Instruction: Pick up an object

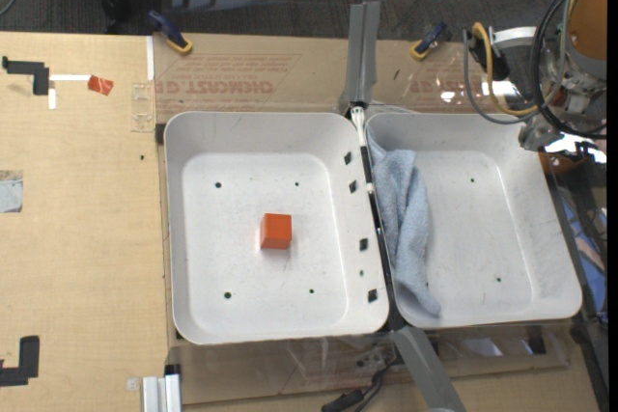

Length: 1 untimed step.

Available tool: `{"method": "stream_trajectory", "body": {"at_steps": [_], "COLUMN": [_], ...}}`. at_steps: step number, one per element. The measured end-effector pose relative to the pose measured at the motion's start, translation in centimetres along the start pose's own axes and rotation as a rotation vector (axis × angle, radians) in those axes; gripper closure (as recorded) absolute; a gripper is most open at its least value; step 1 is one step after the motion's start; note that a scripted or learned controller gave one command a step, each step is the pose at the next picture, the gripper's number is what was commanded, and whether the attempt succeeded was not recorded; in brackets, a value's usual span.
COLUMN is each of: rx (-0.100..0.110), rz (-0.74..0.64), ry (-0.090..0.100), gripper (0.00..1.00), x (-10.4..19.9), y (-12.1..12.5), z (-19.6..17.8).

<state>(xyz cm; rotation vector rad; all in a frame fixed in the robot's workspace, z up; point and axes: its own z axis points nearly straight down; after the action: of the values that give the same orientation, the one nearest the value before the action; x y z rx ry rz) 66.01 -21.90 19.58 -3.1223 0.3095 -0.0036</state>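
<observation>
- While the arm [582, 53] hangs over the right bin's [565, 289] far right corner, its gripper [563, 132] sits among cables and glare, so I cannot tell whether it is released or clenched; nothing is seen held in it.
- Two things could be picked: a red block [275, 232] lies alone near the middle of the left bin [193, 304], and a blue-grey cloth [404, 227] lies bunched along the right bin's left wall, running from the far end to near the front.
- If the block is chosen, the arm must cross the whole right bin and the ridge between the bins. A low path risks snagging the cloth or striking that ridge.
- Because the block is small with flat sides, a descent slightly off centre would likely nudge it aside or tip it, and the gripper would close on nothing.
- Should the gripper come down clenched, it would press on the block's top and only push it.
- If the cloth is chosen, its place against the wall is the danger: the gripper could hit the wall or the rim before reaching cloth.
- Since cloth is limp, a shallow pinch may catch only a loose fold, which could slide free on the lift.
- As cables [483, 63] loop close to the arm, a long reach left may pull them taut or drag them across the bin.
</observation>
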Motion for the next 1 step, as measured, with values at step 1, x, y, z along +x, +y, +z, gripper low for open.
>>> {"method": "stream_trajectory", "body": {"at_steps": [1], "rx": [0.0], "rz": [0.002], "ry": [0.0], "gripper": [1.0], "x": [0.01], "y": [-0.07], "z": [0.82]}}
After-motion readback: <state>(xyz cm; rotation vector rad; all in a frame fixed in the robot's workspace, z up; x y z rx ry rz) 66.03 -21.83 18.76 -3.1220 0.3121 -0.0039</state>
